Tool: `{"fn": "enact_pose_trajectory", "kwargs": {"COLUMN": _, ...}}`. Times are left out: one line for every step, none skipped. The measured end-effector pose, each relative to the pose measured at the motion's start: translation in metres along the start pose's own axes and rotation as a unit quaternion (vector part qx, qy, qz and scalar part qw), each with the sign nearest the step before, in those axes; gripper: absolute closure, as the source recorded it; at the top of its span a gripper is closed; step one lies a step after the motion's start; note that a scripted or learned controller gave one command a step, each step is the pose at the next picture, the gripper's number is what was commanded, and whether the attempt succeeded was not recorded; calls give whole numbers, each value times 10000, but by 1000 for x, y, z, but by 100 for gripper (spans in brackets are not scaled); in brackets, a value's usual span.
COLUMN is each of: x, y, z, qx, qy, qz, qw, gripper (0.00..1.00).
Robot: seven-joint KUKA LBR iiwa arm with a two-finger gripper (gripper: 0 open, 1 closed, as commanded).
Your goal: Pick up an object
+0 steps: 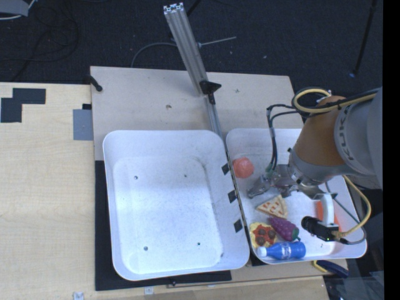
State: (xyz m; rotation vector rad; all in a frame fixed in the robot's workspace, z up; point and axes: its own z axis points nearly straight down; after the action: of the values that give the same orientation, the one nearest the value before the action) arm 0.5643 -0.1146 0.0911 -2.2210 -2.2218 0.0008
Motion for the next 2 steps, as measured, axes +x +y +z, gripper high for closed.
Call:
{"fn": "enact_pose_trajectory", "kwargs": {"x": -1, "y": 1, "z": -11, "qx": -11, "qy": -1, "qz": 8, "qw": 10000, "gripper": 100}}
{"fn": "enact_pose_trajectory", "kwargs": {"x": -3, "y": 11, "z": -67, "qx": -23, "qy": -2, "qz": 3, "qw": 10000, "gripper": 100}}
